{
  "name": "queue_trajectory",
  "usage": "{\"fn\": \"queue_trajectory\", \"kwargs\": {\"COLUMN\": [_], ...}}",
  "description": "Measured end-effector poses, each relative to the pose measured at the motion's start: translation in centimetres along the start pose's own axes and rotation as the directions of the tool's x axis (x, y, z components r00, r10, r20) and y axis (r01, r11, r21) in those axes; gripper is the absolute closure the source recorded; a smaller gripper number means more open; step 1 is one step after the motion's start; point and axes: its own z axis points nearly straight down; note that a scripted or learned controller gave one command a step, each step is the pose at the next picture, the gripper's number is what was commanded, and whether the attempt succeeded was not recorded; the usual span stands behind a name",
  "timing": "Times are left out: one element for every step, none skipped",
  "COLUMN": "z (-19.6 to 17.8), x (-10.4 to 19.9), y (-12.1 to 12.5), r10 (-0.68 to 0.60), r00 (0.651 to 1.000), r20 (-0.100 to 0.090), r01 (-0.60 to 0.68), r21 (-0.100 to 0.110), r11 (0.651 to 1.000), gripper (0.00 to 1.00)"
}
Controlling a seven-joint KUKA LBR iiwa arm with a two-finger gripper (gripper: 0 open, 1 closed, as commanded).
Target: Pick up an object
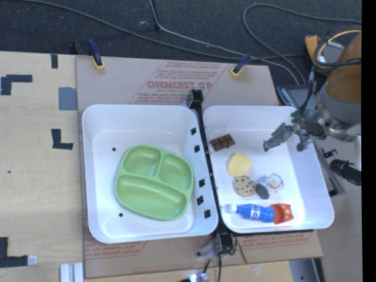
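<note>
Two shallow white bins are seen side by side on a table covered with a brown cardboard sheet (176, 78), viewed from above at a slant. The left bin (94, 157) is occupied by a light green divided plate (154, 181) with three compartments. Several small objects are gathered in the right bin (311, 187): a brown chocolate bar piece (222, 142) near the divider, a yellow rounded object (239, 164) just below it, a chocolate chip cookie (243, 185) touching the yellow object's lower edge, a small tin can (269, 185) lying on its side just right of the cookie, and a blue bottle (252, 212) lying flat along the bin's near side, with a red packet (282, 212) touching its right end.

The grey arm is seen entering from the right, with its orange band (346, 51) at the upper right corner. The jaws (288, 137) are positioned over the upper right part of the right bin, spread wide, with nothing between the two fingers. They are set apart from every object, the can and the yellow object being nearest. All objects are resting on the bin floor.

Black cables (176, 16) are laid across the dark floor beyond the table, and two blue and yellow clamps (96, 56) are fixed to the cardboard's far edge.
</note>
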Motion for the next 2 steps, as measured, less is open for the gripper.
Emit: {"fn": "queue_trajectory", "kwargs": {"z": [-0.6,5.7], "x": [0.0,0.7], "y": [0.2,0.1], "r10": [-0.003,-0.003], "r00": [1.0,1.0], "r20": [0.002,0.001], "r01": [0.003,0.003], "r21": [-0.011,-0.005], "r11": [1.0,1.0], "gripper": [0.0,0.0]}}
